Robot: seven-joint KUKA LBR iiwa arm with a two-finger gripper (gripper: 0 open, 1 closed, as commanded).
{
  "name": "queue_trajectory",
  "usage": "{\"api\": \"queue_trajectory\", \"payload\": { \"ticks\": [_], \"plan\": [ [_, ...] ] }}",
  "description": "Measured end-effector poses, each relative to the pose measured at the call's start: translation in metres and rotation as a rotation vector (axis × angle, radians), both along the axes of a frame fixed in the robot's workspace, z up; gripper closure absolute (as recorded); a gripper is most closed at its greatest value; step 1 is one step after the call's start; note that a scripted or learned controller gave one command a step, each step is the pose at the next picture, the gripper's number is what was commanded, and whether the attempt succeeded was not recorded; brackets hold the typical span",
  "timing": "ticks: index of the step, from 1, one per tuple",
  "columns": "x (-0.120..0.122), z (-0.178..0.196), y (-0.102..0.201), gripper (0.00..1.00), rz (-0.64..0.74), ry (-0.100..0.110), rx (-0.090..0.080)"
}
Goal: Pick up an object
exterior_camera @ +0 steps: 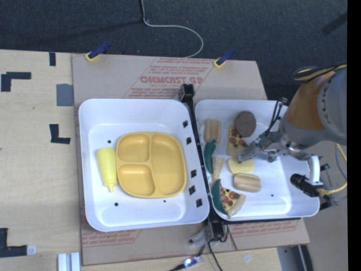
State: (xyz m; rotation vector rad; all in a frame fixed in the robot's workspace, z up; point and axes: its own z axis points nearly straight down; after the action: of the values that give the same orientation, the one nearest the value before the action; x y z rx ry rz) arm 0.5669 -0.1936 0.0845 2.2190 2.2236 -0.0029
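The left bin (90,123) holds a yellow squeeze bottle (106,167) lying along its left side and, just beside it, a yellow plate with 3 compartments (151,164) in the middle. The upper part of this bin and its front right corner are bare white floor.

The right bin (293,205) is crowded on its left half. A tan bread stick (211,130) and a teal-handled utensil (209,154) lie near the divider, with a pizza slice (228,199) at the front left corner. More to the middle are a second pizza slice (234,140), a brown round cookie (245,122), a pale yellow piece (241,166) and a tan bread roll (246,182). The right half of this bin has free floor.

The gripper (252,151) is low over the pale yellow piece and the second pizza slice. Its fingers look apart, with nothing seen between them. The grey arm (316,114) covers the bin's right rim.
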Motion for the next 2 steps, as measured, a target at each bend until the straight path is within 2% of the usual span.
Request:
{"api": "queue_trajectory", "payload": {
  "ticks": [1, 2],
  "plan": [
    [0.001, 0.012, 0.000, 1.00, 0.000, -0.005, -0.001],
    [0.001, 0.056, -0.006, 1.00, -0.002, -0.004, 0.000]
  ]
}}
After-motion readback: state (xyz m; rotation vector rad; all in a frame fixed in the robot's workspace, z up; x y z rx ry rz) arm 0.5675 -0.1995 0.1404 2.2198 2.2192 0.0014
